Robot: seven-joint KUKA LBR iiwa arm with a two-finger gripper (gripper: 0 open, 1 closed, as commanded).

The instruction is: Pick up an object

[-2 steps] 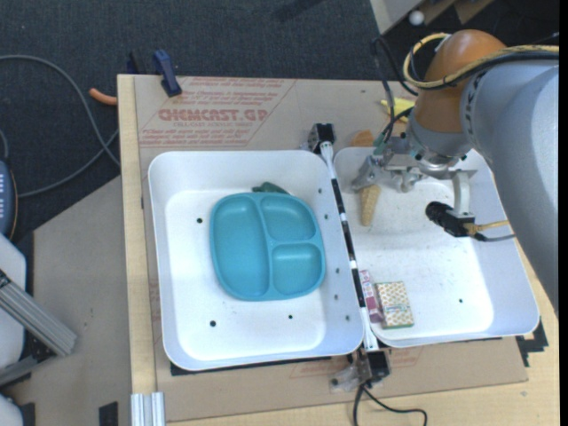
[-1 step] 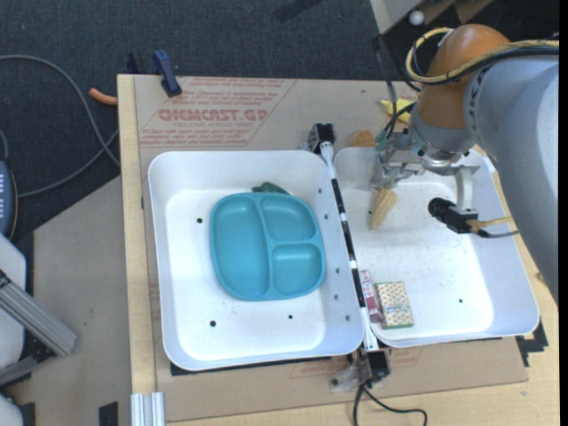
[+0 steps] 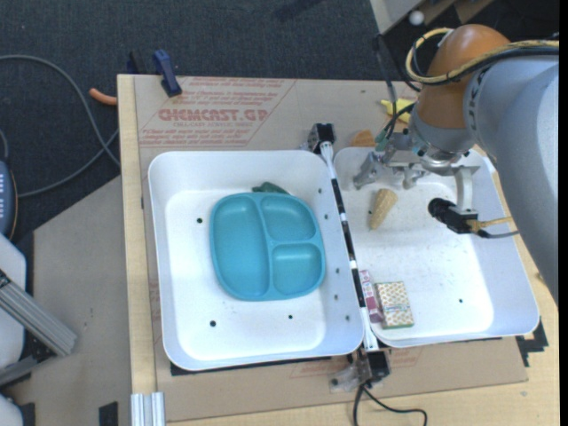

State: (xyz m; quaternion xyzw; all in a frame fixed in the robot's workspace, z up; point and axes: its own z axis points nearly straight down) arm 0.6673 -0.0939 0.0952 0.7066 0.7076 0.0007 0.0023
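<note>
On the counter (image 3: 222, 114), the left bin (image 3: 177, 327) holds a teal tray (image 3: 266, 245); the right bin (image 3: 497, 318) a cone (image 3: 382, 206) and box (image 3: 394, 303). The end effector (image 3: 410, 169) hovers there; whether it is open I cannot tell.

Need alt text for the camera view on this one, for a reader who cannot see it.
A grey robot arm reaches from the right, its pincer hovering above a tan cone-shaped object in the right white bin. A small patterned box lies near that bin's front-left corner; the left bin holds a teal divided plate.
</note>
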